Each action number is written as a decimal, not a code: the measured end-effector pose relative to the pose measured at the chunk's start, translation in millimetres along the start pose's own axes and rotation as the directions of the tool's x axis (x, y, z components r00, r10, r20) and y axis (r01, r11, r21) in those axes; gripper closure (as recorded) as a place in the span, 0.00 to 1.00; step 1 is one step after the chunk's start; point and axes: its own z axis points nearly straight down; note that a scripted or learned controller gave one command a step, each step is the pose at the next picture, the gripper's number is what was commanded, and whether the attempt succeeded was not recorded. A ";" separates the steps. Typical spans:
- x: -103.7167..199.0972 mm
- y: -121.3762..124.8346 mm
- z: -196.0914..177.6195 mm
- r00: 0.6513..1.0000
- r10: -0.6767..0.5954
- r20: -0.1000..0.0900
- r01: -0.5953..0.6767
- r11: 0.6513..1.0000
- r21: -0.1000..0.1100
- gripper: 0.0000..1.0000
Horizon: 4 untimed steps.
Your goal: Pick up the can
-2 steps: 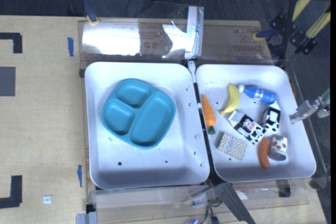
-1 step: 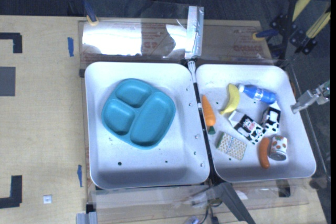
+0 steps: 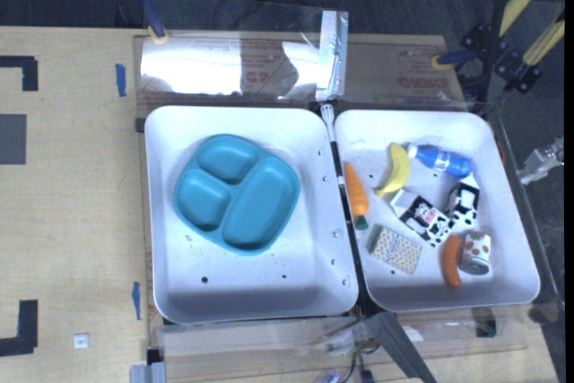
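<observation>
Whether the gripper is open or closed cannot be told from this view, nor whether it touches anything.

The can [image 3: 475, 253] lies in the right bin [image 3: 518, 287], near that bin's front right corner; it is pale with brownish patches, and nothing grips it. An orange, sausage-shaped toy [image 3: 450, 261] lies just left of the can, touching or nearly touching it. Behind the can sits a black-and-white patched item [image 3: 465, 202], and behind and left of the can a small black-and-white box [image 3: 421, 215]. Left of the can, past the orange toy, rests a beige dotted pad [image 3: 397, 248]. Farther back from the can lie a blue bottle [image 3: 440, 161] and a banana [image 3: 394, 169], near each other. Well left of the can, a carrot [image 3: 356, 190] lies along the bin's left wall. Farther left still, the left bin [image 3: 170, 282] holds a blue divided plate [image 3: 236, 193].
</observation>
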 end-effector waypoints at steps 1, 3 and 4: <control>5.2 -20.6 -123.9 0.957 -0.291 -0.003 0.291 0.957 0.002 1.00; 2.9 -18.3 -146.7 0.957 -0.290 0.011 0.291 0.957 -0.007 1.00; 1.7 -17.2 -158.1 0.957 -0.290 0.018 0.290 0.957 -0.012 1.00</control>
